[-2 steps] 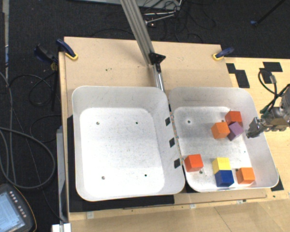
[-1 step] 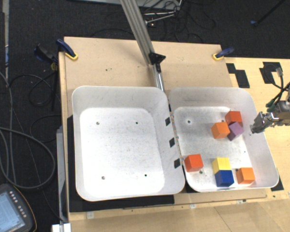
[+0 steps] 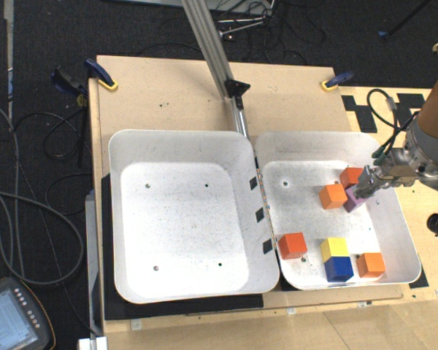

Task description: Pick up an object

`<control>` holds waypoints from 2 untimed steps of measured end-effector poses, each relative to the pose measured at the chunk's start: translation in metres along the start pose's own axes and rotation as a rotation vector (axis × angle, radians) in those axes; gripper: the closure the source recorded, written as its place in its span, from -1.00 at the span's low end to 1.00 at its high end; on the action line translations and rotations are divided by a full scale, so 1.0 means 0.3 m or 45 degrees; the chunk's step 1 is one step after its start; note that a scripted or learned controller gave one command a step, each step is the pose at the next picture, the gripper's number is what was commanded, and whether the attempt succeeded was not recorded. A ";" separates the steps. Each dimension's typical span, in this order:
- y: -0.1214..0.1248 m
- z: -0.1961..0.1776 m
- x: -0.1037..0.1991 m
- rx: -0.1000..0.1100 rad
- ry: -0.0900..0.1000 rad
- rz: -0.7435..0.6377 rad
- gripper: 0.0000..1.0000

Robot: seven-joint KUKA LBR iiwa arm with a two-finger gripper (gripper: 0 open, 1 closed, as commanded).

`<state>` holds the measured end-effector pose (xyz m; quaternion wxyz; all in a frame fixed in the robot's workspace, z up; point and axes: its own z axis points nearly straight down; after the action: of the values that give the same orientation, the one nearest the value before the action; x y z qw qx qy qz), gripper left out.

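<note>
The purple block [image 3: 355,201] is located in the right bin [image 3: 394,217], directly under the gripper [image 3: 365,189], beside two orange cubes [image 3: 333,195]. Its long axis is tilted diagonally. Finger state cannot be determined.

White speckled bins [image 3: 182,152], orange cubes [image 3: 293,244], yellow cube [image 3: 334,248], blue cube [image 3: 339,268], possibly purple block [image 3: 355,203]
</note>
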<state>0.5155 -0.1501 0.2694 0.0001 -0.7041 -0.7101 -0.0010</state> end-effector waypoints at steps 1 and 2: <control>-0.001 0.047 0.157 0.002 0.000 0.001 1.00; -0.035 0.087 0.329 0.004 0.001 0.001 1.00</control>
<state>0.5041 -0.0515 0.2434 0.0013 -0.7043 -0.7099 -0.0001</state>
